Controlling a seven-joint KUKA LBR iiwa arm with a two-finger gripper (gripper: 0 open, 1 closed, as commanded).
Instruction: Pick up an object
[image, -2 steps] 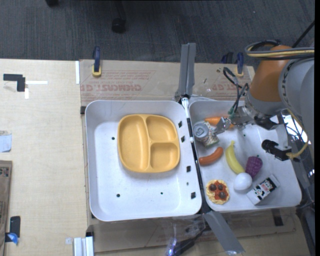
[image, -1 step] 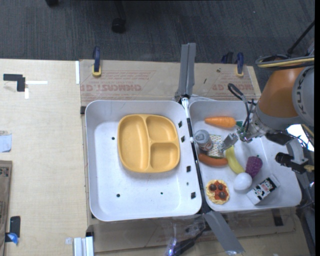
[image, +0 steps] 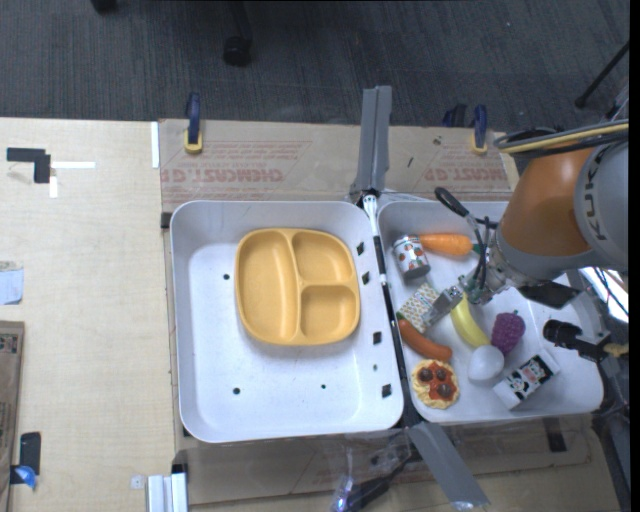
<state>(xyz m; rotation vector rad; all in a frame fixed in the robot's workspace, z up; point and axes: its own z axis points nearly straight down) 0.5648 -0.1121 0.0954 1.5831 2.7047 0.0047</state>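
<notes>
Two white bins: left bin (image: 200, 330) is holding one yellow divided plate (image: 297, 285). Right bin (image: 570, 400) is holding one carrot (image: 447, 243), can (image: 409, 256), banana (image: 466, 322), sausage (image: 424, 342), grapes (image: 508, 329), egg (image: 486, 363), pizza (image: 436, 384), and carton (image: 526, 378). Gripper (image: 472, 293) is hovering touching the banana; can't tell whether anything is held.

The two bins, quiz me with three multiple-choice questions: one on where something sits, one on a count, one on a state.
1. Where does the yellow tray lie?
A. left bin
B. right bin
C. on the bench

2. How many compartments has the tray?
A. two
B. three
C. five

3. How does the banana lie?
A. on the tray
B. flat in the right bin
C. hanging over the rim

Answers:
1 A, the tray lies on the left bin's floor.
2 B, one long compartment and two smaller ones show.
3 B, it lies on the right bin's floor beside the purple grapes, under the gripper.
</notes>
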